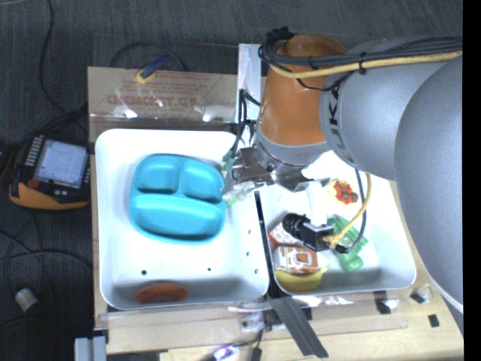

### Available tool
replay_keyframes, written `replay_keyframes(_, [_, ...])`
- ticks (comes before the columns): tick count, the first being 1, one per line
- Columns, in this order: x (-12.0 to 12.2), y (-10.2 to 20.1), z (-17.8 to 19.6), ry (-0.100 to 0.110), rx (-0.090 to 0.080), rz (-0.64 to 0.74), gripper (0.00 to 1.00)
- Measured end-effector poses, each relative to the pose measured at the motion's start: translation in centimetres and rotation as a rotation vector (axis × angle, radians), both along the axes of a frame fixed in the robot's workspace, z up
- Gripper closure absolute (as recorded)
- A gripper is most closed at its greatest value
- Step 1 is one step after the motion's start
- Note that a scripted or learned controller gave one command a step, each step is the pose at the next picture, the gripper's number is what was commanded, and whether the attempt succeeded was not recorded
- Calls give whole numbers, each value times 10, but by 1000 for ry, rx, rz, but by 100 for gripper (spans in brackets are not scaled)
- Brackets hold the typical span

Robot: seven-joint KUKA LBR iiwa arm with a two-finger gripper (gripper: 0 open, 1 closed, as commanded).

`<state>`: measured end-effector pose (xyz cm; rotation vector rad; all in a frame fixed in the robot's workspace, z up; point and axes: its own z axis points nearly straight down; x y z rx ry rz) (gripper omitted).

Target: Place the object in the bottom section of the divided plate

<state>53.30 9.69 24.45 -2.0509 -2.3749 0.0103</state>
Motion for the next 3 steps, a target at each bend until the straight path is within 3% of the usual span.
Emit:
replay_keyframes(1, [0, 0, 0, 0, 0, 0, 0])
replay_keyframes(2, [0, 0, 8, 3, -1, 1, 100])
replay_keyframes(3, [0, 0, 8, 3, -1, 1, 0])
